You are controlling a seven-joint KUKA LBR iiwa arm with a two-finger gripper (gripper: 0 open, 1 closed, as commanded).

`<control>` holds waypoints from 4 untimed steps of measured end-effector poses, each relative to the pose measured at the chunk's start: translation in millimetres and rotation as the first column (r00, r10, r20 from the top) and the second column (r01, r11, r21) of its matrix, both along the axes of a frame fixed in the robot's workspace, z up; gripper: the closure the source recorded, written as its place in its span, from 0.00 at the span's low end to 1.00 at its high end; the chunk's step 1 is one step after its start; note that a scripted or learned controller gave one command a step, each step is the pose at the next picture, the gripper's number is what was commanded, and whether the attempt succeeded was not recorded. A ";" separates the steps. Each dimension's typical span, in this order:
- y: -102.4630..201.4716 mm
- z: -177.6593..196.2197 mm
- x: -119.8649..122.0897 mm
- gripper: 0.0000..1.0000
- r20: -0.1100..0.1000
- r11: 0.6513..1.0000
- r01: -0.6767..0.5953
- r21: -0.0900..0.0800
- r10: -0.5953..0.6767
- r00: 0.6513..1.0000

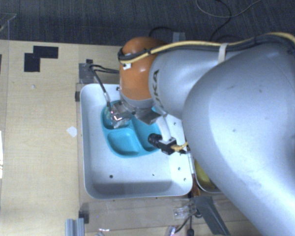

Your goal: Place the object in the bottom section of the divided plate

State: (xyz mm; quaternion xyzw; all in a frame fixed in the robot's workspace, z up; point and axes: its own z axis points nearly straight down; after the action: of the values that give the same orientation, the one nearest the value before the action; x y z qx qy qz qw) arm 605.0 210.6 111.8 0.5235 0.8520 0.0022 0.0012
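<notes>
end effector [116, 117] over blue divided plate [128, 140] (grip state unclear), white bin [132, 183]

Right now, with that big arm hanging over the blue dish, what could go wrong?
The arm's wrist covers much of the blue divided plate, so a drop could land in the wrong section unseen. The gripper sits very low over the plate's upper part and might nudge it across the white bin. The black cable trailing beside the gripper could also snag.
</notes>
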 end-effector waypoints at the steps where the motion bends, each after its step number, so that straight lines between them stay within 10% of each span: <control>1: 17.1 70.9 -21.4 1.00 0.002 0.996 -0.094 0.000 0.094 0.996; 3: 17.1 94.5 -18.0 1.00 0.011 0.996 -0.094 0.005 0.094 0.996; 4: -32.2 56.4 -18.4 1.00 0.000 0.980 -0.201 -0.001 0.201 0.980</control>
State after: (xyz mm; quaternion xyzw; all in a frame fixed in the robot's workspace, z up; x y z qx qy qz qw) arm 586.5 178.4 168.2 0.4348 0.9005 0.0018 0.0016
